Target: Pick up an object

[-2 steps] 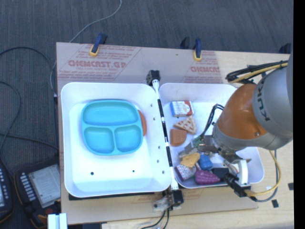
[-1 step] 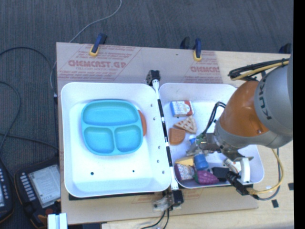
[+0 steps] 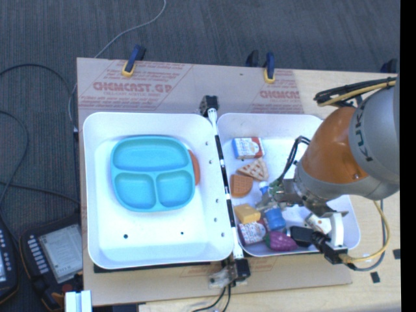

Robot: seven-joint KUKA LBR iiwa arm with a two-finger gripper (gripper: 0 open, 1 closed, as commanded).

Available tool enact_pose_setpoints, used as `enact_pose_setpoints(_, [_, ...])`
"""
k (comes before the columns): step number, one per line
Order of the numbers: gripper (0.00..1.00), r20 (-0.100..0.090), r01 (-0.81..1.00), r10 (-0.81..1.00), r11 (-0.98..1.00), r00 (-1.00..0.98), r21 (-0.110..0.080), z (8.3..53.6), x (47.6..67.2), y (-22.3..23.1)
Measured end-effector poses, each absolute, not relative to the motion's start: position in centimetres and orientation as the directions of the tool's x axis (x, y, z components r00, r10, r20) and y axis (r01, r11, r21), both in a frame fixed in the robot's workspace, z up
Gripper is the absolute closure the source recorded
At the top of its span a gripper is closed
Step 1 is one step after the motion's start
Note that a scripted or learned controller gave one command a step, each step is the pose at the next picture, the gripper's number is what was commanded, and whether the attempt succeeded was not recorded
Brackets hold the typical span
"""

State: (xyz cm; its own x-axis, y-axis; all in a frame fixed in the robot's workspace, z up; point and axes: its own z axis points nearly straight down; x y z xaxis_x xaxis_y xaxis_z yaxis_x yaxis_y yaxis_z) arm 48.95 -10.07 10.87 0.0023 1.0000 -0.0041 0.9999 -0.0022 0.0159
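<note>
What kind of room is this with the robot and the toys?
Probably a robot lab. A robot arm reaches over two white bins clamped to a bench board, one with toy food, and cables trail across the carpet.

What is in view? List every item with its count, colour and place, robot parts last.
white bins: 2, white, side by side on the bench
divided plate: 1, light blue, left bin
small carton: 1, red and white, right bin, far end
waffle wedge: 1, tan, below the carton
round cookie: 1, orange-brown, right bin, near the divider
cheese block: 1, yellow, right bin
purple item: 1, purple, right bin, near edge
clamps: 2, blue and yellow, board's far edge
arm: 1, grey with orange band, over right bin
pincer: 1, low among the right bin's items
</note>
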Motion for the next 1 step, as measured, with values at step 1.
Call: enact_pose_setpoints(1, [1.0, 0.0, 1.0, 1.0, 0.002, -0.002, 0.0, 18.44, 48.42, -1.55])
